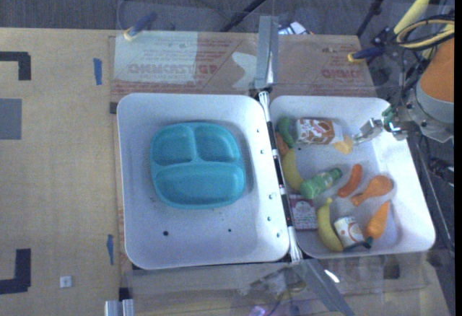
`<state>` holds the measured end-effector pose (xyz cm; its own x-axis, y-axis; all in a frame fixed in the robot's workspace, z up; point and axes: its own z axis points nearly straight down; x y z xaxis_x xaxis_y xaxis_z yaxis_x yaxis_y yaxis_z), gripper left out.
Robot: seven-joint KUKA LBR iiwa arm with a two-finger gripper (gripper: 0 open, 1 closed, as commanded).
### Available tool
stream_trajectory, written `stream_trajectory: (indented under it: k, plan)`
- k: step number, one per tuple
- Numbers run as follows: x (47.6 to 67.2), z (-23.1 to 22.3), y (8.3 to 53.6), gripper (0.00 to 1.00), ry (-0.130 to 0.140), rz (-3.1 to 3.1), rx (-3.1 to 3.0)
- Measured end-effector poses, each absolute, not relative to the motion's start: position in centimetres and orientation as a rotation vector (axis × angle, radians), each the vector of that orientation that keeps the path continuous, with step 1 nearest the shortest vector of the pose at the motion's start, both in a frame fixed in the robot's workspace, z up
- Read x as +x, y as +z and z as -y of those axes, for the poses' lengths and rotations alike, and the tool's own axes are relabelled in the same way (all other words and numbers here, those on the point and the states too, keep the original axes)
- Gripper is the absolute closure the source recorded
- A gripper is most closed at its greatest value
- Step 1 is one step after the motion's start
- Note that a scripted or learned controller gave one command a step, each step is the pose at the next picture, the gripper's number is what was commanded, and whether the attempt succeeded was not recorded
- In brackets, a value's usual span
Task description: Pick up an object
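On the bench (58, 163) sit two shallow white bins side by side; the left bin (137, 235) is the larger sight, and it bears a teal divided plate (198, 164), three compartments facing up, lying flat a little above the bin's middle. Beside it, across a narrow seam, the right bin (415, 224) holds a scatter of small things; a pouch with a brown and white label (317, 131) lies near the top, its yellow cap pointing right; a green bottle (321, 182) lies tilted in the middle, just beside a yellow banana (291, 170) that runs along the left wall; a second banana (328, 226) curves at the bottom, touching a small white and red packet (351, 231); a flat red and white packet (304, 213) sits at the lower left. Three orange pieces lie to the right — a curved one (353, 180), a spoon-shaped one (373, 188) and a carrot (379, 219) leaning near the lower wall. From the right the grey arm (433, 102) reaches in; its gripper (369, 129) sits over the bin's upper right, just beside the pouch's cap; whether the gripper is spread or pressed together I cannot tell — nothing is seen held in it.
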<state>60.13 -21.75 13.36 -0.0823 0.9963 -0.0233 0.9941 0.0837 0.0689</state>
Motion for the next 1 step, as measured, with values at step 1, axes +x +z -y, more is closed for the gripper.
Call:
stream_trajectory:
  k: [1]
  plan:
    - [60.12,21.78,13.35,0.00,0.052,-2.277,2.070]
